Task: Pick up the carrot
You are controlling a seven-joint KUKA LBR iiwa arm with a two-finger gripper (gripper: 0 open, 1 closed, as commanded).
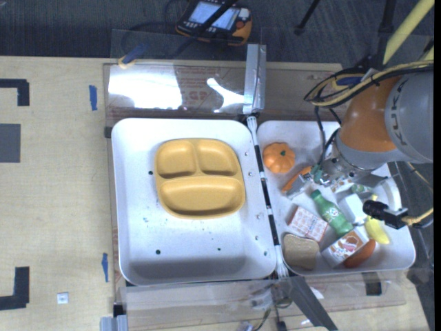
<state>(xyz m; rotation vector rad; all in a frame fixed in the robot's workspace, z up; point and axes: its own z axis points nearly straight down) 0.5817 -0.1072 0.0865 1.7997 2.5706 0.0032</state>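
We see the arm [406, 116] as a rounded grey housing with a glossy orange band [368, 123] above the wrist. Yellow and black cables [358, 78] run along its upper side. Below the band, the wrist hardware appears metallic, though its detail is indistinct.

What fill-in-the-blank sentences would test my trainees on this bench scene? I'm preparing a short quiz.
1. The yellow divided tray lies in the ____ bin.
2. The small pumpkin is coloured ____.
3. The carrot lies in the ____ bin, beside the gripper.
4. The bottle is coloured ____.

Missing words: left; orange; right; green
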